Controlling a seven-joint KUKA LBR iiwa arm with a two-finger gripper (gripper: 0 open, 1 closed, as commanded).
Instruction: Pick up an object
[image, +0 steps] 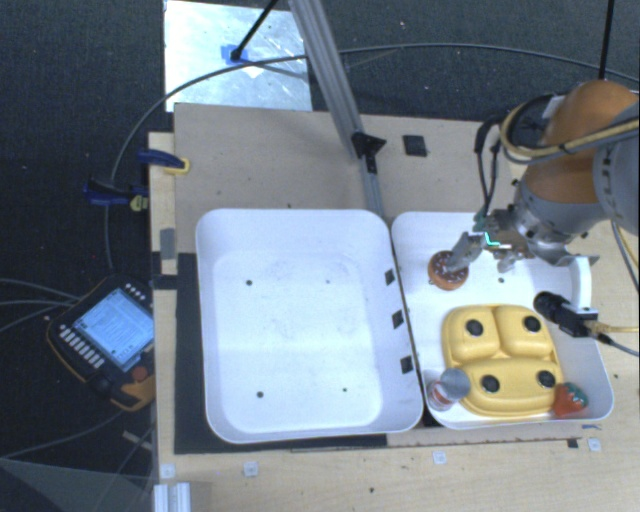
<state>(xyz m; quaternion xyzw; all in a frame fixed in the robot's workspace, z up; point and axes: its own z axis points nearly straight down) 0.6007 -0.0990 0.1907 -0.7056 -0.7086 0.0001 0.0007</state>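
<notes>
While claw (458, 262) meets brown object (445, 270), yellow tray (500, 360) sits near.

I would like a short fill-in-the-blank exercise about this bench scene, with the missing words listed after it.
1. All the objects lie in the ______ bin.
2. The largest object is a ______ block with four dark holes.
3. The pincer is just above a small ______ round object.
4. A small red object sits at the block's lower ______ corner.

Missing words: right; yellow; brown; right
</notes>
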